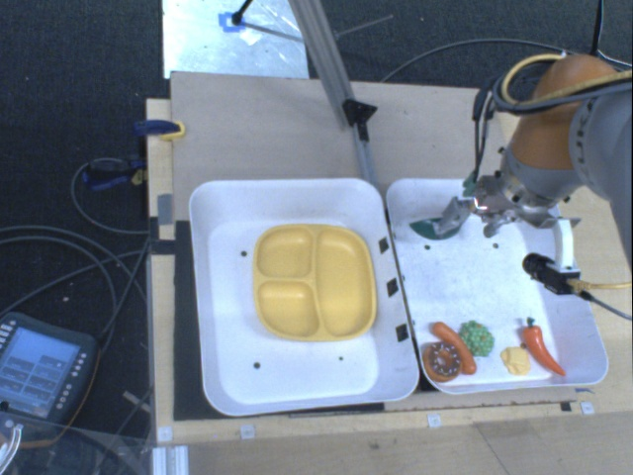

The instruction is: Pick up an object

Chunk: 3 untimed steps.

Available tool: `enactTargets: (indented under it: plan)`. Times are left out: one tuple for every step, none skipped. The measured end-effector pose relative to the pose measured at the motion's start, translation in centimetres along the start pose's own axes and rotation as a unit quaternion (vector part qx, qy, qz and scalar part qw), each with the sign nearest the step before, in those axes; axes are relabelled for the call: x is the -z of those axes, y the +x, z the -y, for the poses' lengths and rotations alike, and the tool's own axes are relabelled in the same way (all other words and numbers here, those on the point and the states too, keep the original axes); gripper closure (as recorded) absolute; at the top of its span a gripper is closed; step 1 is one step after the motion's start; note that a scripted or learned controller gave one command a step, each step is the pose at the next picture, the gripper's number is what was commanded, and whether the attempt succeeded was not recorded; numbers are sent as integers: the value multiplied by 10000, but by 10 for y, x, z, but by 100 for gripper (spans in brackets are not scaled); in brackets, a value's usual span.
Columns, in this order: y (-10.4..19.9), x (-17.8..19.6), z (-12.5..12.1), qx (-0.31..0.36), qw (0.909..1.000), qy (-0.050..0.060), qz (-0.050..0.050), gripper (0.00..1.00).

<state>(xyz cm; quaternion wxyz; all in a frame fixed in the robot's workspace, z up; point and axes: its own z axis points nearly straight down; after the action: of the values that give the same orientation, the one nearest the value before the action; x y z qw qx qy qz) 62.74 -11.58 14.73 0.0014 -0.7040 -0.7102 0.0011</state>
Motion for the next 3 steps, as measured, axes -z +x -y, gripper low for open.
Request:
enactTargets:
  plan:
    - [0, -52, 0, -30, 10000, -3, 1, 0]
    - [0, -38, -1, -27, 10000, -32, 3, 100]
    - [2, 13, -13, -3, 10000, -57, 7, 100]
